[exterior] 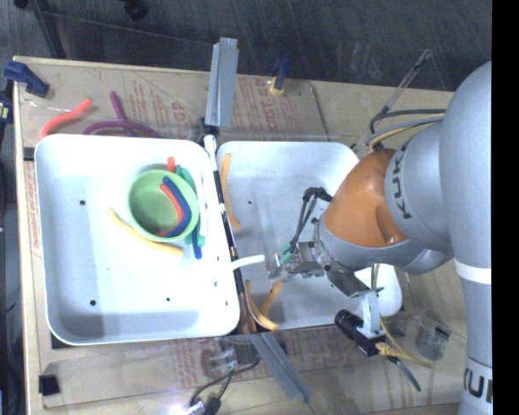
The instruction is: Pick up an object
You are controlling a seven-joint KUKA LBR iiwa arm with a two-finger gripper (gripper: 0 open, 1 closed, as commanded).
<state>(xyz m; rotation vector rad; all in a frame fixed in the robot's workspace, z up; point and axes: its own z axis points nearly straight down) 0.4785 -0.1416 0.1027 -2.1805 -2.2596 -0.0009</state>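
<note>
Nearest the camera, the grey arm (450, 188) reaches in from the right, its orange band (359, 214) over the right bin (277, 150) and its gripper (285, 264) low over the lower-left part of that bin's floor. Whether the gripper is spread or pressed together cannot be told from this angle, and nothing can be seen held in it. The likeliest pick target is the brown curved strip (261, 311), which lies near the bin's lower-left corner, just below the gripper and apart from it. A thin white piece (251, 262) lies just left of the gripper, reaching toward the wall between the bins; what it is cannot be told. A second orange strip (226, 199) lies along the same bin's left wall, farther up. The left bin (95, 301) holds a green bowl (160, 201) with red, blue, green and yellow curved pieces in and around it, well apart from the gripper. Both bins rest on the surface (156, 89). Judged step: approach and descent, grasp not yet confirmed. The next move calls for centring the gripper over the brown strip, closing across its narrow width, then lifting straight up, clear of the bin wall.
</note>
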